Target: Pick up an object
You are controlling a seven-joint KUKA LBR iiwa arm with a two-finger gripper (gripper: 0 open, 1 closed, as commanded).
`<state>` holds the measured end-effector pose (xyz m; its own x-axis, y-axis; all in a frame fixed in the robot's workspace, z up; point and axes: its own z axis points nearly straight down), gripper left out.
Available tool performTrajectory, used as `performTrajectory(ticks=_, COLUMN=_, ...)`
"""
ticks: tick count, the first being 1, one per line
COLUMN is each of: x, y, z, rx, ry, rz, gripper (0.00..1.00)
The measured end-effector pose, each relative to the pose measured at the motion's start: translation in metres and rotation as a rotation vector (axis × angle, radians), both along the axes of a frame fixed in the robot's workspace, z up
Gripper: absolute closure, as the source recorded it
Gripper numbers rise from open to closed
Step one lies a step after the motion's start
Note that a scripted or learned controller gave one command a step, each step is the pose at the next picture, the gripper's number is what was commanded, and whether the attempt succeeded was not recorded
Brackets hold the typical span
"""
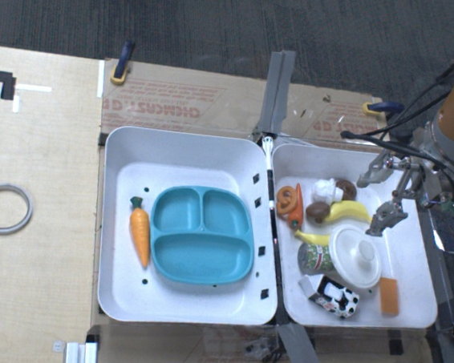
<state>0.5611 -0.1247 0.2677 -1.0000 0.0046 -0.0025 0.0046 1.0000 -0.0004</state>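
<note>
- Pale wood tabletop [31, 277] on the left, dark carpet [188, 11] beyond; one tape ring [2, 208] lies there.
- Two white bins: the left bin [107, 285] holds one carrot [141, 234] beside one blue tray [203, 235].
- The right bin [419, 314] holds one banana [346, 212], one white bowl [356, 256], one orange block [390, 296] (packed close).
- One gripper [390, 203] hangs over the right bin's far side, jaws spread, pinching nothing.
</note>
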Motion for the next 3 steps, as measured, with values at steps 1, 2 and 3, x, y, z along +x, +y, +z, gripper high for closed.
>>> performTrajectory(ticks=1, x=-0.016, y=0.017, z=-0.152, rx=-0.001, ry=-0.002, rz=0.204, gripper=0.00)
performTrajectory(ticks=2, x=0.043, y=0.025, z=-0.175, rx=0.000, ry=-0.002, rz=0.083, gripper=0.00)
performTrajectory(ticks=3, x=-0.005, y=-0.013, z=-0.175, rx=0.001, ry=0.001, rz=0.002, gripper=0.00)
